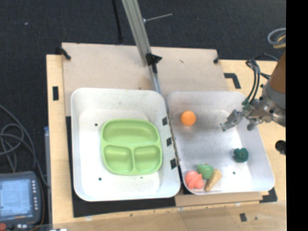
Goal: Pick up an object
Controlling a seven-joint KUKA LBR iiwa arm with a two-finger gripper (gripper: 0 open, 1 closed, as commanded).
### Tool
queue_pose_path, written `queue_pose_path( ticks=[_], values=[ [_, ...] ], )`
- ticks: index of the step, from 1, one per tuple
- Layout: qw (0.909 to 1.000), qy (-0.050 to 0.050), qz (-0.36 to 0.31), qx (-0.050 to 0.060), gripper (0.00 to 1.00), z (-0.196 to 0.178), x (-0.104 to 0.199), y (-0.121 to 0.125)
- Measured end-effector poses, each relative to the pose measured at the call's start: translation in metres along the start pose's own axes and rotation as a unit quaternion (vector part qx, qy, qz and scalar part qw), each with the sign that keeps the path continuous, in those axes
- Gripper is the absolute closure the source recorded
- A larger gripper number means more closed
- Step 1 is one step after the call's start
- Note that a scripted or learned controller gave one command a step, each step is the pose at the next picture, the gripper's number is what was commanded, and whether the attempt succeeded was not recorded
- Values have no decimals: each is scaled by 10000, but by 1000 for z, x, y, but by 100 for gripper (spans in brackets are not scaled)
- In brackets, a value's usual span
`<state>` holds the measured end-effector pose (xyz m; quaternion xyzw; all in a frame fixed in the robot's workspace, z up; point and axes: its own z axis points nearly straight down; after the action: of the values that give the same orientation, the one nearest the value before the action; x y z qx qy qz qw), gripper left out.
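Orange ball (188,118), small and round, lies in the right white bin (211,100), near its upper left corner.

Above that bin's right side hangs the two-finger gripper (239,120), fingers apart with nothing between them, well clear of the ball. A dark green lumpy object (240,154) sits by the right wall; a pink strawberry-like toy (194,179), a light green piece (205,170) and a tan cone (213,179) cluster at the front edge. The left white bin (86,105) holds a light green divided plastic tray (131,146).

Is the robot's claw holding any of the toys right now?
No. The claw hangs open above the right bin with nothing between its fingers.
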<state>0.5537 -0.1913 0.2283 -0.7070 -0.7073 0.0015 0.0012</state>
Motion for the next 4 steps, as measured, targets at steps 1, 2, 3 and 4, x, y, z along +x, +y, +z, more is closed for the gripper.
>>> queue_pose_path(
  ticks=[1, 2, 3, 4],
  values=[
    [10000, 0, 5, 6, 0, 63, -3, 0],
    [10000, 1, 13, 2, 0, 124, 3, 3],
    [10000, -4, 37, -44, 100, 109, 1, 5],
    [10000, -9, -15, -52, 100, 64, 3, 11]
  ],
)
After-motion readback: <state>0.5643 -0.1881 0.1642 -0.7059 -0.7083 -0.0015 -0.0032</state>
